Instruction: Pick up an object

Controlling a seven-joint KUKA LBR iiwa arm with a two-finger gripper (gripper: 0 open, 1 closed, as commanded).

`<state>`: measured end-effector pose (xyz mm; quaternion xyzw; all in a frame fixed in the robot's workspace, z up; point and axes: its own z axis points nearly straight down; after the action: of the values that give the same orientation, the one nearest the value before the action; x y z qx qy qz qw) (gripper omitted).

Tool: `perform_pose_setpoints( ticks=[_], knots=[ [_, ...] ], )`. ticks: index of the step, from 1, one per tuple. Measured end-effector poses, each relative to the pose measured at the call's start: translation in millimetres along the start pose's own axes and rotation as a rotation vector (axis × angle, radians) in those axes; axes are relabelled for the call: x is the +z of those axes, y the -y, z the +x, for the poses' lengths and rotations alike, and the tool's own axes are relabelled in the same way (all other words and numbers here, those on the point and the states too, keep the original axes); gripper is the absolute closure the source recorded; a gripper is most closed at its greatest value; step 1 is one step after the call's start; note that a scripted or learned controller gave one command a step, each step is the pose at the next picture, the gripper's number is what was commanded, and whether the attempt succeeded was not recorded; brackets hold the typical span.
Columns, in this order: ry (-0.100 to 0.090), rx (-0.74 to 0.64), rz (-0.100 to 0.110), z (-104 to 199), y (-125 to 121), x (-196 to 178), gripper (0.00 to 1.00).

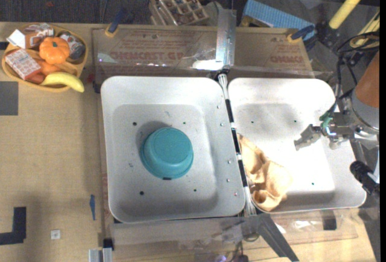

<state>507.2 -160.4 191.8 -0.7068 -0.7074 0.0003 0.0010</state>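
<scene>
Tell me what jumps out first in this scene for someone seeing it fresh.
A teal bowl sits upside down in the middle of the left bin. A crumpled tan cloth lies against the left wall of the right bin, and the gripper hangs over that bin's right half. A dish of toy food sits at the bench's far-left corner.

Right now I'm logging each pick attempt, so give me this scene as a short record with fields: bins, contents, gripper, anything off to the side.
left bin: holds a teal bowl, upside down, near the middle
right bin: holds a tan cloth, crumpled against its left wall
gripper: over the right bin, right of the cloth, apart from it, nothing between its fingers
arm: reaches in from the right
side item: basket of toy food on the bench at upper left
</scene>
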Motion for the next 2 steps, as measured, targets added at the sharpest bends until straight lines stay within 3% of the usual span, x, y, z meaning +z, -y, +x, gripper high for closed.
perform_pose_setpoints(
  ticks=[1, 2],
  knots=[
    [0.0, 0.058, 0.0, 59.4, -4.0, 58.9, 0.0],
    [0.0, -0.172, -0.018, 53.3, 15.3, 99.9, 0.0]
  ],
)
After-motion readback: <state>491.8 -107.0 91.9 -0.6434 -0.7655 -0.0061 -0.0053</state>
